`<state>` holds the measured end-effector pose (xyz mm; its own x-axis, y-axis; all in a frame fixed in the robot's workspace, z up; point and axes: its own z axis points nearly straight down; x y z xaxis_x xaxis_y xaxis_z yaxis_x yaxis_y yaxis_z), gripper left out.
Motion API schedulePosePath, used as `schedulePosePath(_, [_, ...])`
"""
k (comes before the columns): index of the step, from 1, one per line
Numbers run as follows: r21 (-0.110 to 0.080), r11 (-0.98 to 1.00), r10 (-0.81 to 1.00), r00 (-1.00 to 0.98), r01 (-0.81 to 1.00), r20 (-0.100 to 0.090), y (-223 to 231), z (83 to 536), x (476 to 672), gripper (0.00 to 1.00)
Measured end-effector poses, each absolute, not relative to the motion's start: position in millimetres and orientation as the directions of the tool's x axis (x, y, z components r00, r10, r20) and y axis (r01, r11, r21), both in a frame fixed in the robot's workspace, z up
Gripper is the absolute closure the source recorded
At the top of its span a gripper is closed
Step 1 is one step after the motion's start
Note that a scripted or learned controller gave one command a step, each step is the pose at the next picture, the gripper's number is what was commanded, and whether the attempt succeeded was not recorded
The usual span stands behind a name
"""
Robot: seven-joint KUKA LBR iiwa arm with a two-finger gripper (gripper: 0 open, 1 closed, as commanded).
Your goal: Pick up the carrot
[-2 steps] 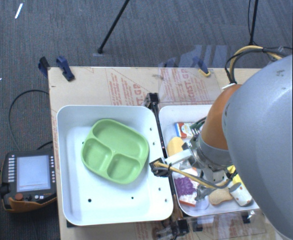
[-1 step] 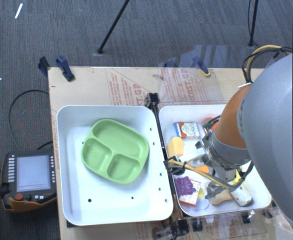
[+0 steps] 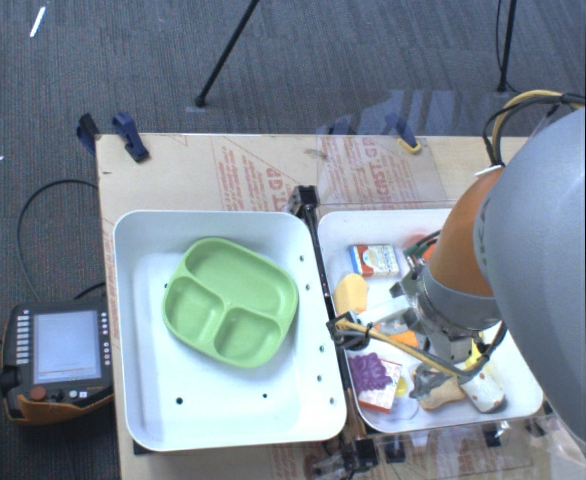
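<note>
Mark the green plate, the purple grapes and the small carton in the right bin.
green plate [image 3: 231,301]: camera view, divider ridge at its centre.
purple grapes [image 3: 370,372]: camera view, middle of the bunch.
small carton [image 3: 377,260]: camera view, its top face.

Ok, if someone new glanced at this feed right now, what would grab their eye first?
Probably the big grey arm with its orange band, reaching in from the right and covering much of the right bin, where it hangs over a heap of toy food. Next, the green divided plate lying alone in the left bin.
</note>
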<state>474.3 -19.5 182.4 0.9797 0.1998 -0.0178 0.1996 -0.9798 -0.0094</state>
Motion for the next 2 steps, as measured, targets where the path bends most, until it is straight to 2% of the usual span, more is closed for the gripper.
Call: schedulePosePath(2, [-0.009, -0.980, 0.200, 0.980, 0.200, -0.018, -19.5, 182.4, 474.3, 0.00])
